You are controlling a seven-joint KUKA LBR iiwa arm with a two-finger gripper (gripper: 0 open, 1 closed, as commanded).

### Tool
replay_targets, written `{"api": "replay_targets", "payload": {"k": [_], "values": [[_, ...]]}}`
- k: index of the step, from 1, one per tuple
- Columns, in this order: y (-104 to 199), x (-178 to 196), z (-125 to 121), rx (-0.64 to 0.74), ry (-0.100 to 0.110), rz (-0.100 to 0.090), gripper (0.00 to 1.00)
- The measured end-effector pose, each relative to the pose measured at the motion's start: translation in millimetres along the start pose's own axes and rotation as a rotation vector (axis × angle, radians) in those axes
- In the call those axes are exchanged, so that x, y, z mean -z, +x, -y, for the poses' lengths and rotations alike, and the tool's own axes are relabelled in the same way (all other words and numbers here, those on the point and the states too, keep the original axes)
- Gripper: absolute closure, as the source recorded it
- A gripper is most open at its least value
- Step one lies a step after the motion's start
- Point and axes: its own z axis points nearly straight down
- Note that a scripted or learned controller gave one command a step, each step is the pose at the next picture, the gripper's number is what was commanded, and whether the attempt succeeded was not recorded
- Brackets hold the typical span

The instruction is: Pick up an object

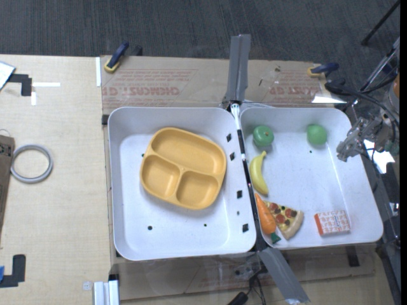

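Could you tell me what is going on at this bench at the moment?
A robot arm reaches in from the right, its tool poised over the right edge of the right bin, nothing seen in its grasp. That bin holds two green balls, a banana, a carrot, a pizza slice and a small red box. The left bin holds a yellow divided plate. Nothing is picked yet.

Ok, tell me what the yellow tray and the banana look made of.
Yellow tray: likely moulded plastic, matte, with smooth rounded dividers and one even colour. Banana: probably a plastic toy, given its uniform yellow skin and slight sheen, though a real one cannot be ruled out.
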Motion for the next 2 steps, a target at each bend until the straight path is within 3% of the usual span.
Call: {"api": "replay_targets", "payload": {"k": [1, 2], "values": [[-23.5, 28.4, -86.5, -0.014, -0.001, 0.001, 1.00], [-6.6, -120.7, -26.2, -0.048, 0.001, -0.002, 1.00]]}}
